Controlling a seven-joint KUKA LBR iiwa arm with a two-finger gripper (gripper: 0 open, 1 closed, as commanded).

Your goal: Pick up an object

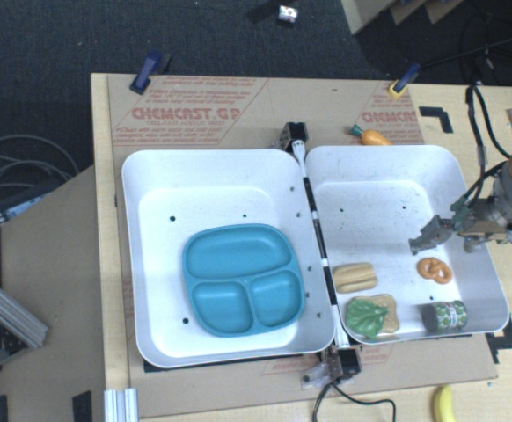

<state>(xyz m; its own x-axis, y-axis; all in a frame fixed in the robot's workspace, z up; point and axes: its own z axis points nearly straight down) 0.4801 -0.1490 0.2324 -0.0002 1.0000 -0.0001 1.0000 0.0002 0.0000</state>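
One pincer: the gripper (429, 234) reaches in from the right over the right bin; its dark fingers hang low above the bin floor, with nothing seen between them, and how far they are parted cannot be told.
Nearest thing: a small orange pretzel (435, 270), just below the gripper, lying flat on the white floor, apart from the fingers.
Right bin (388, 161): holds the pretzel, a tan bread roll (354, 277) near the centre divider, a green leafy piece on a tan slice (369, 316) at the front edge, and a dark green can (445, 316) lying on its side in the front right corner.
Left bin (203, 170): holds a blue three-part tray (243, 277), lying flat towards the front.
Pretzel's look: glossy orange-brown, looped, small beside the roll.
Bench (194, 108): brown board; a small carrot (370, 135) lies behind the right bin, a yellow banana (444, 404) at the front edge.
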